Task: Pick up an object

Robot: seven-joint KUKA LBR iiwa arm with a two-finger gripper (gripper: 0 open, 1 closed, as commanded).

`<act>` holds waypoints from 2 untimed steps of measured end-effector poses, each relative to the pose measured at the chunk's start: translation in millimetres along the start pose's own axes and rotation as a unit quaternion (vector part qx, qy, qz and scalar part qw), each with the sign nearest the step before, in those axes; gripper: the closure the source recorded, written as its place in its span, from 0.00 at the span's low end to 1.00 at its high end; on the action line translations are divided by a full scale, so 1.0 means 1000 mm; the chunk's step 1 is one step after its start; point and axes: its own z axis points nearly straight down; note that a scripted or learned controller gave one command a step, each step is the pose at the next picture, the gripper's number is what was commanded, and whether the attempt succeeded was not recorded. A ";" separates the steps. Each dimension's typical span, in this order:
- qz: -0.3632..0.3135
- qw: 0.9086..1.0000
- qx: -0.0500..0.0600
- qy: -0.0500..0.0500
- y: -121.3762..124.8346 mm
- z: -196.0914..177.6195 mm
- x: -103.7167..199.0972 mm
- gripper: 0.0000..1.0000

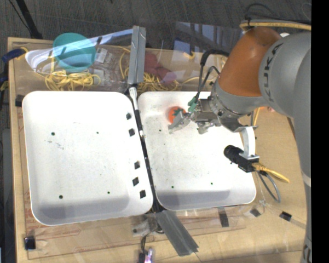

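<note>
A teal bowl-like thing sits near the bench's far left corner, over a tangle of yellow cord; clear plastic wrapping lies just beside it. A pinkish item rests along the far edge, behind the right bin; the left bin sits beside it.

A robotics lab is showing here: a wooden bench is carrying two white bins, with loose cables lying behind them.

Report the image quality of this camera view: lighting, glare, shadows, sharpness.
Camera view: even overhead light, both bins bright, the left bin near washed out; glare streaks on the clear sheet at the back; soft shadow under the hand beside the orange object; hand detail soft and small.
</note>
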 end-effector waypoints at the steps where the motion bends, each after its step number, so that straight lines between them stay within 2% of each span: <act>1: 0.077 0.997 0.000 0.000 0.064 0.050 -0.029 0.00; 2: 0.003 1.000 -0.001 0.000 0.102 0.122 -0.053 0.00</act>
